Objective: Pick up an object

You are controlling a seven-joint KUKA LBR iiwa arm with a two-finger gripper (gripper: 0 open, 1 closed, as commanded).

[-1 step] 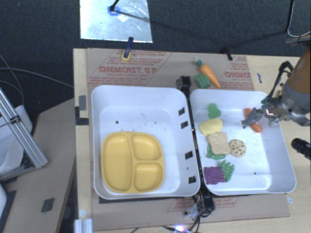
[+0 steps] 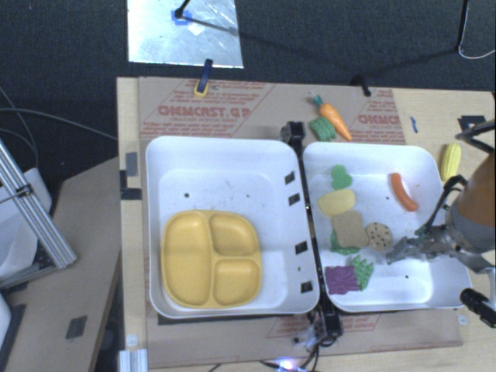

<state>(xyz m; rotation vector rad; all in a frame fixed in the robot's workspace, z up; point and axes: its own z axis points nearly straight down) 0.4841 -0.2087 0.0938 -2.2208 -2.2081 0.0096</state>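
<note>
Nearest the camera in the right bin [image 2: 422,293] lie purple grapes [image 2: 341,279] and, touching them, a green leafy piece [image 2: 361,268]. Just to their right the gripper [image 2: 395,253] hangs low over the bin floor, its dark fingers pointing left toward the cookie [image 2: 377,233]; nothing sits between them, and whether they are spread or closed cannot be told. The grey arm [image 2: 473,223] enters from the right edge.

Beyond the grapes a tan bread slice [image 2: 349,228] rests on a green scrap, the cookie just beside it. Farther back is a yellow potato-like piece [image 2: 336,201], then a green broccoli shape [image 2: 340,177]. An orange sausage [image 2: 403,191] lies apart, toward the bin's right rear.

In the left bin [image 2: 225,161] a yellow tray [image 2: 211,257] with 3 compartments sits at the near side.

Behind the bins, on the cardboard sheet [image 2: 232,107], a carrot [image 2: 335,119] lies next to a green item [image 2: 322,129]. A corn cob [image 2: 450,161] sits outside the right bin's right rim. A blue-and-yellow clip [image 2: 204,78] lies at the cardboard's far edge, and a metal plate [image 2: 184,20] lies farthest.
</note>
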